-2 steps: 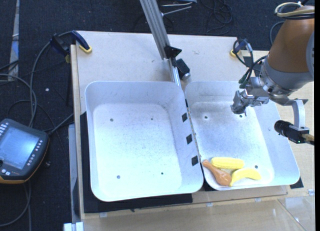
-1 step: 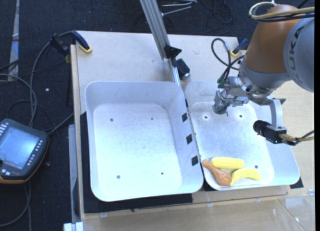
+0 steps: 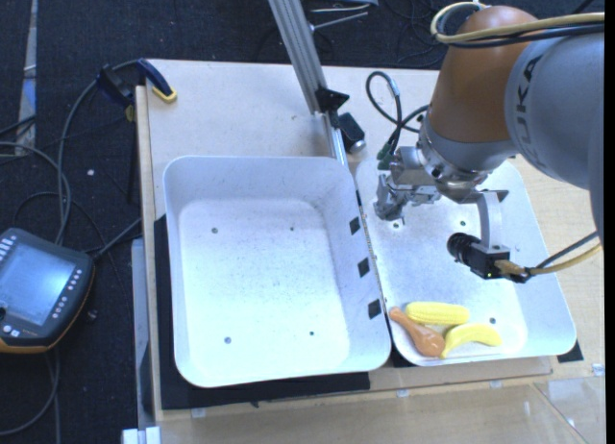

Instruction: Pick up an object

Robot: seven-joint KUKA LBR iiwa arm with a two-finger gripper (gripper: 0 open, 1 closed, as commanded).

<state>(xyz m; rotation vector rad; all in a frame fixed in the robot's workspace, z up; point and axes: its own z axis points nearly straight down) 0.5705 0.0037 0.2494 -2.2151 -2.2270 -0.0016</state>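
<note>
Three small toys lie together at the front of the right bin (image 3: 538,288): a yellow oblong piece (image 3: 437,313), a yellow banana-shaped piece (image 3: 473,336) and an orange piece (image 3: 421,333) touching both. My gripper (image 3: 389,205) hangs over the back left part of that bin, close to the wall shared with the left bin, well behind the toys. I see nothing held under it. The grey arm with its orange band (image 3: 480,58) covers the back of the right bin.
The left bin (image 3: 259,259) sits beside the right one, their walls meeting in the middle. A slanted metal rail (image 3: 303,43) rises behind the bins. A black camera unit (image 3: 478,254) on the wrist juts over the right bin. A pendant (image 3: 38,288) lies off the bench at left.
</note>
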